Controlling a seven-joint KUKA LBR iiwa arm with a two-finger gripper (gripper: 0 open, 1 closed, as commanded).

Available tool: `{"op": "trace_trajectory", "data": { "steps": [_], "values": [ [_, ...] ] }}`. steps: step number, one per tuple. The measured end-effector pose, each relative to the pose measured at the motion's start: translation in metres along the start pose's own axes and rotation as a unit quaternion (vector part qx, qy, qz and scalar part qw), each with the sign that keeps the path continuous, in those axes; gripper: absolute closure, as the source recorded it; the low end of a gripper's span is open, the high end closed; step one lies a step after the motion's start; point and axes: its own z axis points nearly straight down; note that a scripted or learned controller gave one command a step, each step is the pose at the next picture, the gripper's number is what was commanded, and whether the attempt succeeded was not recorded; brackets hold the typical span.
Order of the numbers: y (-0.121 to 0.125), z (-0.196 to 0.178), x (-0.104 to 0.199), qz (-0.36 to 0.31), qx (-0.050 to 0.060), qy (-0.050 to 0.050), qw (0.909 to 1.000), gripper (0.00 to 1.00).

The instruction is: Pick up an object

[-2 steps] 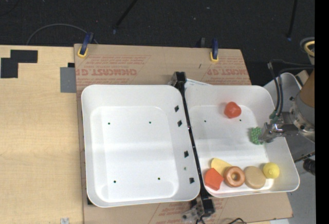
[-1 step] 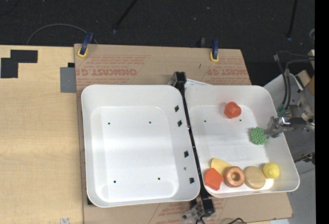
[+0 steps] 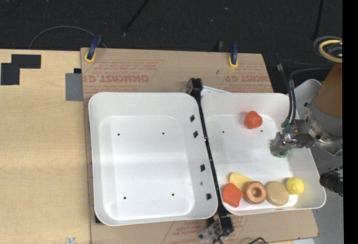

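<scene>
Hovering at 3 o'clock of the right bin [image 3: 263, 104], gripper [image 3: 281, 146] over something green [image 3: 280, 153]; pinched or spread, can't tell. Nothing lifted yet.

Right bin [image 3: 224, 104]: red object [image 3: 253, 120] lying near the far edge; orange piece [image 3: 232, 195], yellow wedge [image 3: 239, 179], ring donut [image 3: 256, 192], tan round [image 3: 277, 193] and yellow ball [image 3: 295, 185] sitting along the near edge. Tool [image 3: 281, 146] hovering at the right edge, over something green [image 3: 281, 153].
</scene>
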Motion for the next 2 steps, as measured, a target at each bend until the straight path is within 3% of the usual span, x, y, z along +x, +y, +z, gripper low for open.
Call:
{"op": "trace_trajectory", "data": {
  "steps": [2],
  "values": [
    [-0.008,-0.003,0.086,0.0,0.0,0.0,1.0,1.0]
  ]
}}
